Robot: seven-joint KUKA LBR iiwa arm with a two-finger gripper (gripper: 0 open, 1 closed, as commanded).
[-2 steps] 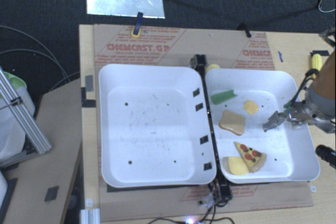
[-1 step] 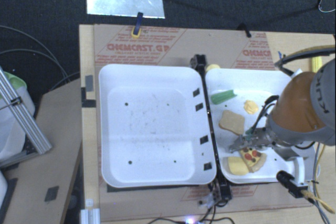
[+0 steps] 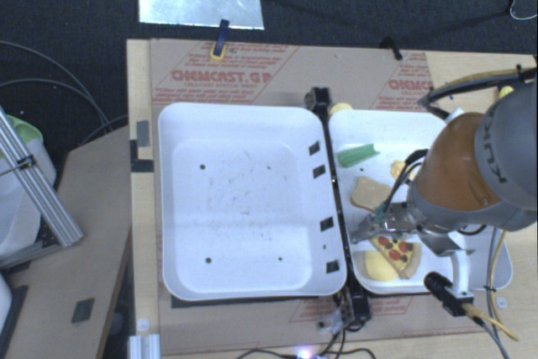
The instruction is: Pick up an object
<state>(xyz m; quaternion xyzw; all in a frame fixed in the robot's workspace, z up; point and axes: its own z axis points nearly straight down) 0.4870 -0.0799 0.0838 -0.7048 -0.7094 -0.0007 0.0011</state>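
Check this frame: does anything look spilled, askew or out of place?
One small yellow object sits at the right bin's far rim by the divider, apart from the toy food clustered under the gripper. Nothing looks spilled or damaged.

The grey arm (image 3: 504,155) is reaching in from the right, its orange band (image 3: 450,168) bending downward, tool (image 3: 378,227) pointing left.

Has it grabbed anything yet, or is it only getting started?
Done so far: the arm has reached over the right bin, where the toy food lies. In hand: the claw sits low among a tan bread-like piece and a pizza slice, but I cannot tell whether it grips either. Left: closing on one piece and lifting it. The green piece lies apart, untouched.
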